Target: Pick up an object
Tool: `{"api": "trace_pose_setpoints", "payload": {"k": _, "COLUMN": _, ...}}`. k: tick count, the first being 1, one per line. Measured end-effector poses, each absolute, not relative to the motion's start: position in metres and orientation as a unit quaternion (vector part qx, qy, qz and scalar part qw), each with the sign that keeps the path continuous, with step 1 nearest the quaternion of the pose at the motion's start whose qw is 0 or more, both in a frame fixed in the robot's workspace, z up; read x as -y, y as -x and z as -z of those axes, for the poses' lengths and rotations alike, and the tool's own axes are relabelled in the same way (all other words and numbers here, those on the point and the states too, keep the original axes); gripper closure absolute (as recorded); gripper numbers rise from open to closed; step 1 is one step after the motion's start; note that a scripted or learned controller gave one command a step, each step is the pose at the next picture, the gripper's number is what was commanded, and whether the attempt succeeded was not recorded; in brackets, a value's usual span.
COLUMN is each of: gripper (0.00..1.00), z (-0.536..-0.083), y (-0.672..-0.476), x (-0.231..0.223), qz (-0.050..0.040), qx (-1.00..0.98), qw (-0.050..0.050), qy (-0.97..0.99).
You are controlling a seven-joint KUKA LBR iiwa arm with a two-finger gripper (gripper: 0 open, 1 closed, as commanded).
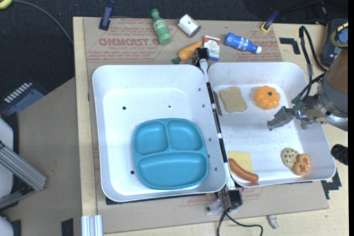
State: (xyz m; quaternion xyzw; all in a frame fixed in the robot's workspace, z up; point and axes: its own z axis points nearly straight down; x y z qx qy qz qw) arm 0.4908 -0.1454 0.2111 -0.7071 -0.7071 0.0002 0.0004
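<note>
Toy foods sit in the right white bin (310,77): round orange pumpkin (267,96), tan bread slice (233,99), red hot dog (243,170). Dark two-finger gripper (278,120) hangs above the bin floor, fingers spread, holding nothing. To grab well, line up over one toy, go straight down, squeeze.

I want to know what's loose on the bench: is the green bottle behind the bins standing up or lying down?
Lying down. The green bottle rests on its side on the cardboard behind the left bin, its cap pointing away from the bins.
</note>
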Motion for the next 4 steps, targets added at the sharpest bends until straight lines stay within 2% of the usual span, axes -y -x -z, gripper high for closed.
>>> {"api": "trace_pose_setpoints", "payload": {"k": 1, "gripper": 0.0, "z": -0.145, "y": -0.574, "x": 0.199, "qz": -0.0003, "qx": 0.707, "qw": 0.0, "qy": 0.707}}
{"api": "trace_pose_setpoints", "payload": {"k": 2, "gripper": 0.0, "z": -0.109, "y": -0.613, "x": 0.154, "qz": 0.0006, "qx": 0.708, "qw": -0.001, "qy": 0.707}}
{"api": "trace_pose_setpoints", "payload": {"k": 3, "gripper": 0.0, "z": -0.084, "y": -0.636, "x": 0.203, "qz": -0.0003, "qx": 0.707, "qw": -0.001, "qy": 0.707}}
{"api": "trace_pose_setpoints", "payload": {"k": 4, "gripper": 0.0, "z": -0.085, "y": -0.659, "x": 0.16, "qz": 0.0013, "qx": 0.708, "qw": -0.001, "qy": 0.706}}
